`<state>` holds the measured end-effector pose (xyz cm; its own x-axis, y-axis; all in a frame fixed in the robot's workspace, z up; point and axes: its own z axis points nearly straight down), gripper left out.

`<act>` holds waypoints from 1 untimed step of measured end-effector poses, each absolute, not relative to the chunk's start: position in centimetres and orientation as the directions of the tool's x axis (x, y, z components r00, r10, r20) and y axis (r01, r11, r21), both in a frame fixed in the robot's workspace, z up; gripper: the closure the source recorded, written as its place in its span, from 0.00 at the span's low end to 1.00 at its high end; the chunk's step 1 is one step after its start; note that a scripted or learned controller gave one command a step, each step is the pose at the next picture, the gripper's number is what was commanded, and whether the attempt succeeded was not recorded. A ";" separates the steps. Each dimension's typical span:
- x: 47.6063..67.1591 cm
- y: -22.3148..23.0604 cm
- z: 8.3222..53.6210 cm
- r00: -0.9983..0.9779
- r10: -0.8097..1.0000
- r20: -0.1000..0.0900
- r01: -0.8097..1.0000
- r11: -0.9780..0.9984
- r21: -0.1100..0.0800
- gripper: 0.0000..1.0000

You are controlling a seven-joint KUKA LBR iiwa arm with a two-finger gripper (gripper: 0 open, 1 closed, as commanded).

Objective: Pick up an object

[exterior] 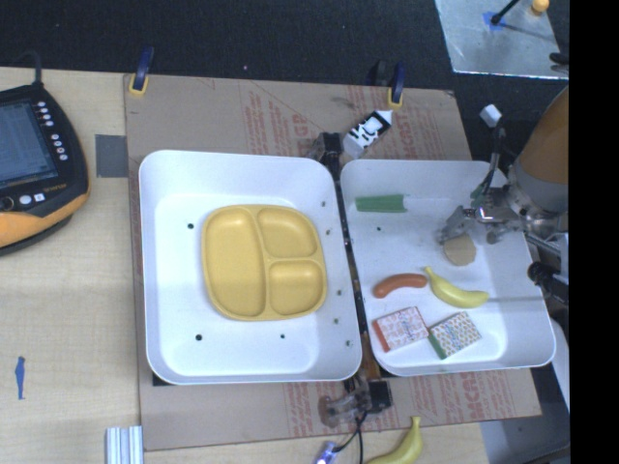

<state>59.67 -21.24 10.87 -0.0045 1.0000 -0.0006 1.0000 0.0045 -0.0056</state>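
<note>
Two shallow white bins sit side by side on the bench: we count one left-hand bin (164, 259) and one right-hand bin (503, 351). One yellow plastic plate with three compartments (263, 260) lies in the middle of the left-hand bin, and we see nothing else in it.

Six loose things lie in the right-hand bin. We count one flat green rectangular block (380, 203) near its far edge, one pale tan rounded lump (460, 250) toward its middle, one orange-red toy sausage (399, 284), one yellow toy banana (455, 292) just beside the sausage, one small red-and-white printed card packet (399, 328), and one green-and-white patterned packet (454, 334) next to it near the front edge.

One grey arm with an orange band reaches in from the right. Its two-finger gripper (466, 222) hangs just above the tan lump, with one dark finger (452, 228) slanting down beside it. We cannot tell how far apart the fingers stand, and we see nothing between them.

Outside the bins we count one more yellow banana (403, 446) at the bench's front edge and one black-and-orange handheld control pendant (34, 162) at the left.
</note>
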 end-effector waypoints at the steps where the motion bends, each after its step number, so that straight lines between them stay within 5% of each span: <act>1: 57.6 -19.5 9.2 -0.004 1.000 0.000 1.000 0.004 -0.005 0.00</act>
